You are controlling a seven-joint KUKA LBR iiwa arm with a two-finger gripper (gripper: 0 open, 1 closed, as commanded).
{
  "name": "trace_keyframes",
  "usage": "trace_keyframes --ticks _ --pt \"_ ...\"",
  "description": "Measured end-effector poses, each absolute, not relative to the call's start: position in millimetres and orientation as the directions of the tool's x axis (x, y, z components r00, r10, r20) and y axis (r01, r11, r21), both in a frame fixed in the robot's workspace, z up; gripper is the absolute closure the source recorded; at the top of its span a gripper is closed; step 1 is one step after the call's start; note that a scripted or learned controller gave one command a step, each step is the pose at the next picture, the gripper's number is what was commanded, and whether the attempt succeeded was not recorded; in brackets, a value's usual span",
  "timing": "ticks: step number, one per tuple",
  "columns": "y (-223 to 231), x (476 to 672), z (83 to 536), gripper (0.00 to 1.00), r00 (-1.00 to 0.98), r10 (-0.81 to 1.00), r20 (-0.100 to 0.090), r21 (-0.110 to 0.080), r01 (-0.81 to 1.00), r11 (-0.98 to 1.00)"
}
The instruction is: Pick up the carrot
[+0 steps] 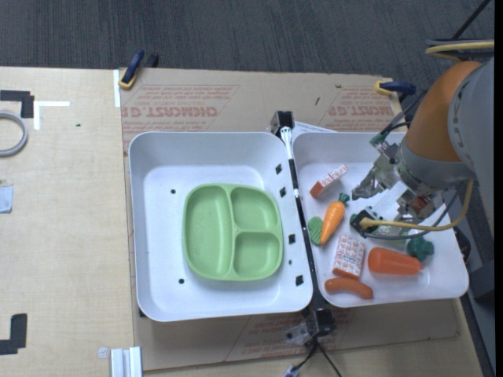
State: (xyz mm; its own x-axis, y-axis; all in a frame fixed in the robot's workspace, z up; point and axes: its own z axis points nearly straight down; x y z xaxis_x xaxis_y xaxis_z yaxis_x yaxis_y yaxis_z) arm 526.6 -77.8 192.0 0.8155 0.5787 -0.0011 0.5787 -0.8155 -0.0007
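Note:
A small orange carrot point(332, 220) with a green stub at its tip lies tilted in the right bin point(448, 285), near the bin's left wall. A larger orange vegetable point(393, 262) with a dark green leafy end point(420, 248) lies near the bin's front right. My gripper point(371, 185) hangs over the middle of the right bin, a short way right of and behind the small carrot. Nothing can be seen held in it.
The right bin also holds a red-and-white packet point(328, 181) at the back, a green piece point(315, 230) beside the small carrot, a printed snack box point(349, 255) and a brown sausage point(348, 287) at the front. A green divided plate point(233, 232) sits in the left bin point(149, 210).

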Motion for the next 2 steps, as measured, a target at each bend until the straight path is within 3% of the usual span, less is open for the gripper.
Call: trace_keyframes --ticks 1,2 --pt "-22 523.9 194 0.00 0.916 0.401 0.000 -0.001 0.401 -0.916" --pt "-5 548.4 192 0.00 0.907 0.422 -0.001 0.000 0.422 -0.907"
